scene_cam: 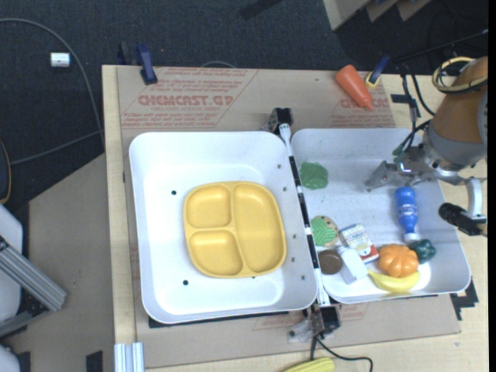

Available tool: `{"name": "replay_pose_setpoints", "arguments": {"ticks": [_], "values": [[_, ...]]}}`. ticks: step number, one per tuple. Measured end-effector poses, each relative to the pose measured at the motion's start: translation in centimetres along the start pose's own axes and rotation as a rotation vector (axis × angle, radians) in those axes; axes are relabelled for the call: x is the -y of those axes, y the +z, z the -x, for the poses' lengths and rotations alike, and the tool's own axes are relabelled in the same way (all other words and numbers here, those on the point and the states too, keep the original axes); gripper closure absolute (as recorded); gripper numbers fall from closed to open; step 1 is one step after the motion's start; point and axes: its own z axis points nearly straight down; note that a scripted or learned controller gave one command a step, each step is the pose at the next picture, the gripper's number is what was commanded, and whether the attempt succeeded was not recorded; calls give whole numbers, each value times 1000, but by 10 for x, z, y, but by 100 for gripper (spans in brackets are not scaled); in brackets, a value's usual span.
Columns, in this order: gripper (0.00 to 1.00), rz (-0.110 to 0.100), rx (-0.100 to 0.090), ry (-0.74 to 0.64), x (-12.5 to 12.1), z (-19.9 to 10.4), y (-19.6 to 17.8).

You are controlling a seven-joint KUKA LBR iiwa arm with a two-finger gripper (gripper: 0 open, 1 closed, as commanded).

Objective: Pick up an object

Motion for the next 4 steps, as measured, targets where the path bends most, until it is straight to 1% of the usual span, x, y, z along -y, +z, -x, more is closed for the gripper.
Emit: {"name": "replay_pose_setpoints", "arguments": {"ticks": [1,2,3,4], "values": [[0,-1,5,4,29,-9,1],[0,-2,4,3,58,-14,1],[0,-1,5,4,91,-7,-5],[0,2,6,1,6,-9,-44]]}}
